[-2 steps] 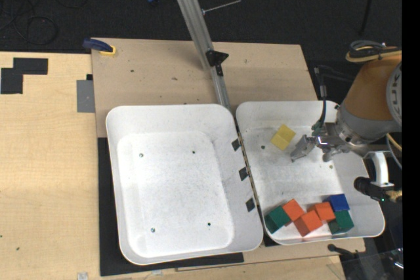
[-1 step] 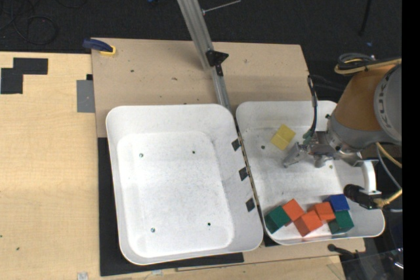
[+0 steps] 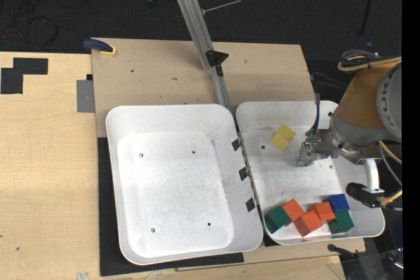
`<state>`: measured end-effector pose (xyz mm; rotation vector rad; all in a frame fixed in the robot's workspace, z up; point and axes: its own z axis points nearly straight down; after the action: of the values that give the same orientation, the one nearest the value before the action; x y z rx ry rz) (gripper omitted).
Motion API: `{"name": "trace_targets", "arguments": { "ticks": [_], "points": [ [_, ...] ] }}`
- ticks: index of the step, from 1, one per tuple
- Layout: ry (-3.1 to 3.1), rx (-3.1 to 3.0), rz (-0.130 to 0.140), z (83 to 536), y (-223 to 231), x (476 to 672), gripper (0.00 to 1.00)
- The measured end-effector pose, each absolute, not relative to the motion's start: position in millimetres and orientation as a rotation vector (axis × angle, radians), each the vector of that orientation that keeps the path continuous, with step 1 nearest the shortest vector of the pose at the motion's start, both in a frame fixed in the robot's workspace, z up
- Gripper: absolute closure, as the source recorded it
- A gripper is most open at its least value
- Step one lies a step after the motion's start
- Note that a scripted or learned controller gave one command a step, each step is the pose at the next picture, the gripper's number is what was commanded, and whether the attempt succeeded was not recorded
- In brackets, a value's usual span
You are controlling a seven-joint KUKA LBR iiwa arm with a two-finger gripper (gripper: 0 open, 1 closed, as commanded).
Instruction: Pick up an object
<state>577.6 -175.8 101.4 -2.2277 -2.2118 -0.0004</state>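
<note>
Left bin [image 3: 131, 134] lies wide open. In the right bin [image 3: 262, 116], blocks [image 3: 308, 215] crowd the six o'clock edge; a yellow block [image 3: 283, 137] sits near centre.

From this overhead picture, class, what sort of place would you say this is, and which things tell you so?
Probably a robotics lab test bench: two shallow white bins, left and right, a grey-and-orange robot arm reaching in, and small coloured blocks as practice objects.

We see two white bins [image 3: 172, 121] on a pale wood counter [image 3: 46, 160]. One yellow block [image 3: 283, 138]. Orange blocks [image 3: 308, 216], green blocks [image 3: 278, 218] and a blue block [image 3: 338, 202] cluster.
</note>
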Motion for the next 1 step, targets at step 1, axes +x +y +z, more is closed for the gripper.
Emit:
{"name": "trace_targets", "arguments": {
  "ticks": [1],
  "points": [
    [-2.218,-2.226,-0.001,144.1,-174.3,575.3,1.00]
  ]
}}
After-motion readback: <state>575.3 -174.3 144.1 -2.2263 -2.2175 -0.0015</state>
